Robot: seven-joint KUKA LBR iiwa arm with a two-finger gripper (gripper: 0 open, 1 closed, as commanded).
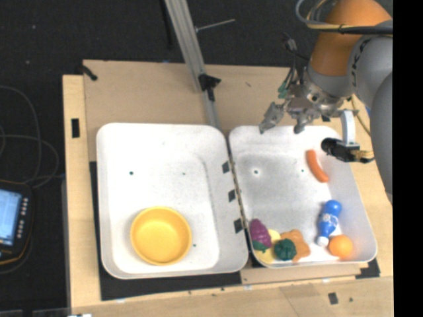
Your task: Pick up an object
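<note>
My gripper (284,123) hangs over the far edge of the right bin (277,177), its two fingers spread open with nothing between them. An orange sausage-shaped piece (317,165) lies in that bin, to the right of the gripper and nearer the camera. Along the near edge of the same bin sit a purple toy (259,234), a green toy (285,249), an orange-brown piece (299,241), a blue and white bottle (329,219) and an orange ball (340,246).
A yellow bowl (160,235) sits in the near part of the left bin (158,157). A slanted metal pole (188,41) rises behind the bins. A tablet (10,216) lies off the bench at the left.
</note>
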